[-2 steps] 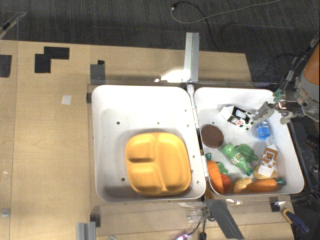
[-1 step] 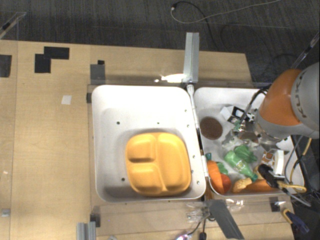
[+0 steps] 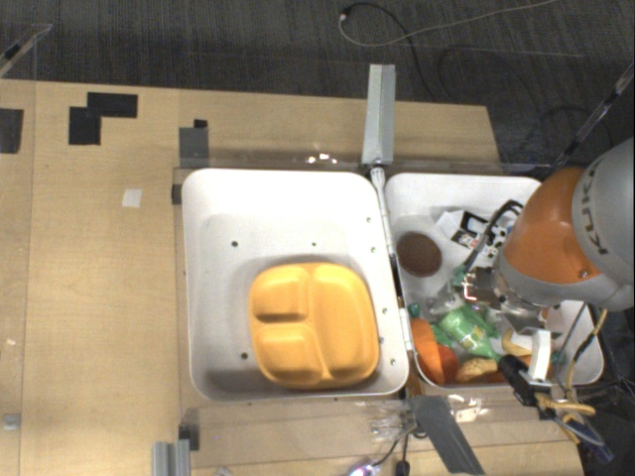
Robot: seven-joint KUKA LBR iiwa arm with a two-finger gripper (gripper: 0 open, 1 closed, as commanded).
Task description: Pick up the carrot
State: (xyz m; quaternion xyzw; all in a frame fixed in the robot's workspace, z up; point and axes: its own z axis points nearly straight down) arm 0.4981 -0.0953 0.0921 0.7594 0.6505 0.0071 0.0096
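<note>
Orange carrot [image 3: 429, 349] in right bin [image 3: 417, 201], half hidden under green item [image 3: 464, 327]; gripper [image 3: 486, 300] grip state unreadable

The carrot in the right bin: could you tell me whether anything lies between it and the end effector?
Yes. The carrot lies at the right bin's near left corner, with a green item against its right side, partly under the arm. A brown round object sits behind it, apart.
</note>
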